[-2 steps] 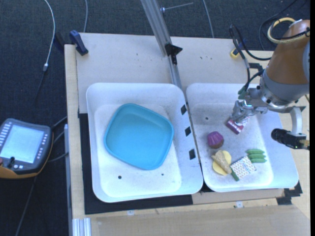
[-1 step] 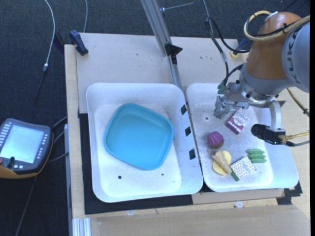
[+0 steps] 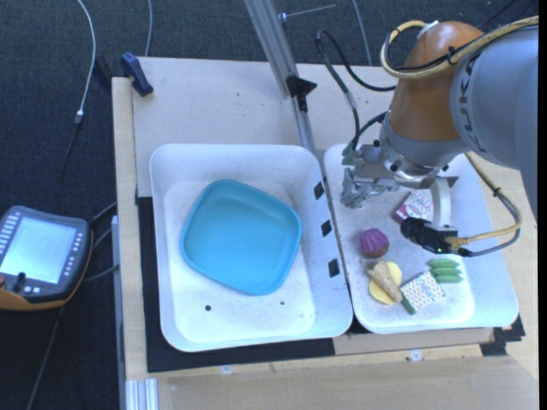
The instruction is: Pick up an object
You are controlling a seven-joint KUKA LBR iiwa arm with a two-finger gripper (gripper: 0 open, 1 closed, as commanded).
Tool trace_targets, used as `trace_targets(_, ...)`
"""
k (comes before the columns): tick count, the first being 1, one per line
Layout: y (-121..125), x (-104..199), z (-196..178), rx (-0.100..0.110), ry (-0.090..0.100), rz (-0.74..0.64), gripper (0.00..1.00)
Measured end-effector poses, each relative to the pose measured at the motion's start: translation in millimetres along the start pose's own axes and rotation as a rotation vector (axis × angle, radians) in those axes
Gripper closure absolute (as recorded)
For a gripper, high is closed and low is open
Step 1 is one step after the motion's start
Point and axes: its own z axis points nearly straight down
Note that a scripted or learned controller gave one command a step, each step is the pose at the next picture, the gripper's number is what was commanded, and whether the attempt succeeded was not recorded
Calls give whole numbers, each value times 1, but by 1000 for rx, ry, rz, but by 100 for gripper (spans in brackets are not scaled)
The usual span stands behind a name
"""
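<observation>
The green pod lies pointing left-right, a patterned packet alongside; gripper apart, fingers' state unclear.

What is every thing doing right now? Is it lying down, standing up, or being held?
blue plate: lying flat in the left bin, nothing on it.
purple toy: resting loose in the right bin.
yellow toy: lying beside the patterned packet.
patterned packet: lying flat.
green toy: lying near the bin's right side.
gripper: low over the right bin, nothing seen between its fingers.
</observation>
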Motion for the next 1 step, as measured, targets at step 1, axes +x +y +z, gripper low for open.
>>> trace_targets(1,2,58,-17,-2,0,0,100)
